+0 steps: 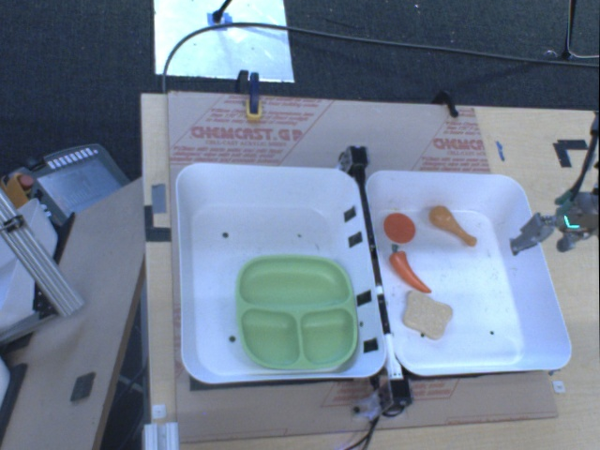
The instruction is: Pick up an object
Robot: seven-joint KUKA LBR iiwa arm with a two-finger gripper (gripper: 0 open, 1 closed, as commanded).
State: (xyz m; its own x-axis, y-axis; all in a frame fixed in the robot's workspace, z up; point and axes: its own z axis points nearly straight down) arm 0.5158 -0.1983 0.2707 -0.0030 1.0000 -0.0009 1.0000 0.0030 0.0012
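Four items are seen lying left of the gripper (531, 235), the drumstick (452, 224) nearest, its fingers' state not discernible.

Even, bright overhead light; faint shadows; slightly soft, grainy focus

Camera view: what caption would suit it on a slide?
Claw at right bin's edge; toy foods inside, green tray in left bin.
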